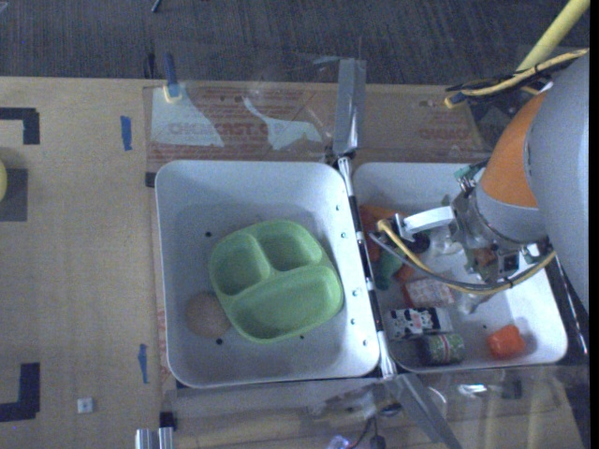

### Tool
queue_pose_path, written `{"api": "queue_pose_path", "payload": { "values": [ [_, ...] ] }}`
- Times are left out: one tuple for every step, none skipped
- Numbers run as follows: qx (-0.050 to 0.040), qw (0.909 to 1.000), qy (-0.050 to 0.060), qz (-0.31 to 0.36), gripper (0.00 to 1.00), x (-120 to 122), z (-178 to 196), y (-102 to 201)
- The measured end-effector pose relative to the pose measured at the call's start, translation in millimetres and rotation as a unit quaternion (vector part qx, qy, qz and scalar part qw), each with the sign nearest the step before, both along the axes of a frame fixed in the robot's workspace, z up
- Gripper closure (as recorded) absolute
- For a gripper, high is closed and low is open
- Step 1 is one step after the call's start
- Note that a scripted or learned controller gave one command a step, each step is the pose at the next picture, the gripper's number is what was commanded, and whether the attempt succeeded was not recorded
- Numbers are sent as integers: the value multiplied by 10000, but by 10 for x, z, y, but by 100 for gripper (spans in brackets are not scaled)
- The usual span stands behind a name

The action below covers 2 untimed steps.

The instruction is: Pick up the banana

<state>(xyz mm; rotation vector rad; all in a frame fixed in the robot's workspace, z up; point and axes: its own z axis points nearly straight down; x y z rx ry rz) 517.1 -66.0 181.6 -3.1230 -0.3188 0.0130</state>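
A: Where is the banana? I can't pick it out with any confidence.

B: Nor can I. The arm point(562, 157) hangs over the right bin point(552, 344), and the gripper point(465, 251) is low among the clutter there, so the banana may lie beneath it (that's a guess). A yellow patch point(3, 181) sits at the counter's far left edge, cut off too much to name.

A: Is the gripper open or closed?

B: I cannot tell; the wrist covers it.

A: And which way does the banana point?

B: Unknown, and so is its long axis. That's the main risk: a grasp along the length instead of across it would likely slip off.

A: Anything else?

B: Crowding. The carton point(415, 321), small can point(442, 347) and orange piece point(506, 340) lie close together, so the gripper could seize a neighbour or shove things aside. The left bin point(178, 204), with its green divided plate point(276, 279), is well apart.
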Motion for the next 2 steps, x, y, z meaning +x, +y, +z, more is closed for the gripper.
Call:
{"api": "queue_pose_path", "payload": {
  "values": [
    [0,10000,2,1,0,-1,-1,1],
    [8,10000,-13,-7,0,700,-902,-529]
  ]
}}
